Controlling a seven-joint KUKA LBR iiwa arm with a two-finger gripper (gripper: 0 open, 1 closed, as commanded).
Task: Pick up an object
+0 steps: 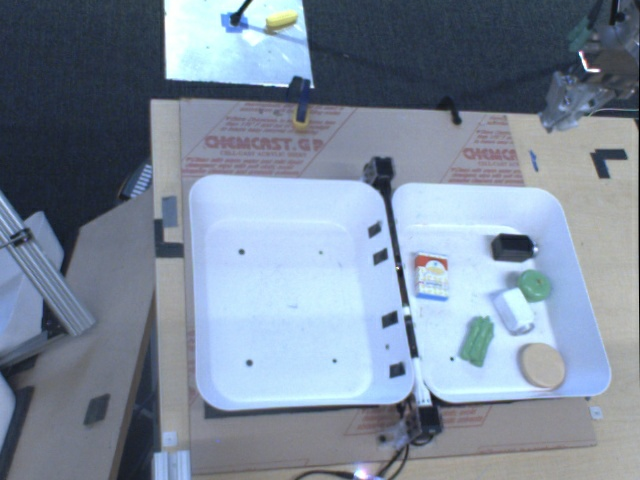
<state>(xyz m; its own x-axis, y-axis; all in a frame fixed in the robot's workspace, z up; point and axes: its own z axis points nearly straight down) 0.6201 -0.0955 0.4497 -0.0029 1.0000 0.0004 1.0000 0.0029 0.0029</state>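
Nothing is picked yet: all the objects lie in the right bin (566, 230). A small printed card box (432, 275), a black block (512, 246), a round green cap (535, 286), a white lump (514, 311), a ribbed green piece (477, 341) and a tan disc (542, 365) rest apart. The gripper (578, 93) hangs at the far right corner, well away; I cannot tell how its fingers stand. The left bin (215, 268) is smooth white plastic.

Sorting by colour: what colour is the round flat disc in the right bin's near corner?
Tan, like cork or wood: the round disc, seen in the camera view.
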